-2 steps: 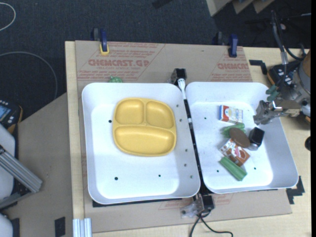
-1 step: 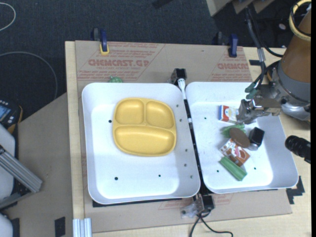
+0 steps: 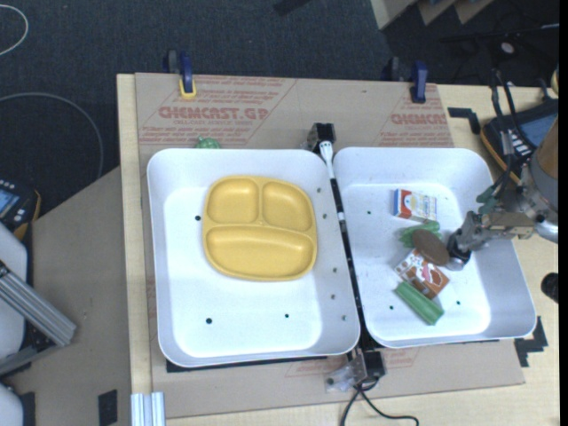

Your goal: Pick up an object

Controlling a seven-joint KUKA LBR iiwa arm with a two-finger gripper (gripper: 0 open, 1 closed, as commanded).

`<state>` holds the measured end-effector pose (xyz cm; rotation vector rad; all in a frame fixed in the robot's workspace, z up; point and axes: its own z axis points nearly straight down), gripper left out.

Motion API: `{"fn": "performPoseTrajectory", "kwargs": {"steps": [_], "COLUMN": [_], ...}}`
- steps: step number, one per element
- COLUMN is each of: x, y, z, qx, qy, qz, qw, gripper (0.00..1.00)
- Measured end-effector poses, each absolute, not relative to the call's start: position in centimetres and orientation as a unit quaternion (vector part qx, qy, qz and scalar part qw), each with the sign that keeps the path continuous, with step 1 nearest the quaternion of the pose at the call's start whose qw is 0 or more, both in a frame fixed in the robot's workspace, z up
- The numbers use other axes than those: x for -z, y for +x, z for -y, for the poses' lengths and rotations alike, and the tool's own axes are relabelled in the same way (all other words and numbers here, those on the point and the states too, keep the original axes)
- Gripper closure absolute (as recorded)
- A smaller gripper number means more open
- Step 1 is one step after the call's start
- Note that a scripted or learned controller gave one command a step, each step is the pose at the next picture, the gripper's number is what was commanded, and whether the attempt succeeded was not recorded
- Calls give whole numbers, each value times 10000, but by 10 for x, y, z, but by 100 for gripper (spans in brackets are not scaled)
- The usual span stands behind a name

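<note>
**Gripper low over the clutter in the right bin**

You're looking down on two shallow white bins side by side on a brown board. In the left white bin [image 3: 177,309] sits a yellow plastic divided plate [image 3: 260,228] with three compartments, lying flat toward the far half of the bin, and that's all there is on that side.

The action is over in the right white bin [image 3: 373,185]. Your grey arm reaches in from the right edge, and the gripper [image 3: 459,248] is down low, near the right-hand middle of the bin, its tip just beside the pile of small objects. How far apart the jaws stand you cannot tell from here: the tip is dark and small, and nothing is clearly visible between them, so no hold can be called.

Now the objects. Farthest back is a small white carton with red and blue print [image 3: 414,204], lying flat and apart from the rest. Nearer you, a brown rounded object [image 3: 431,247] lies right at the gripper's tip, touching or almost touching it, with a bit of green item [image 3: 412,235] poking out on its left. Just below that is a red and white printed packet [image 3: 424,276], tilted, and beneath its lower edge a green stick-shaped block [image 3: 419,302] lies at a slant toward the near rim.

A black strip runs along the seam between the bins [image 3: 340,229], and two blue clamps [image 3: 185,67] pin the board's far edge.
</note>
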<state>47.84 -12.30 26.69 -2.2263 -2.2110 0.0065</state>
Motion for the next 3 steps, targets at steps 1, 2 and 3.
{"fn": "performPoseTrajectory", "kwargs": {"steps": [1,2,3], "x": [-344,-408,-475], "y": [481,480,480], "z": [38,-27,-106], "qx": [37,41,45], "qy": [-7036,-7038,-7038], "qz": [7106,7103,7104], "qw": [-30,-26,-21], "gripper": [100,100,100]}}
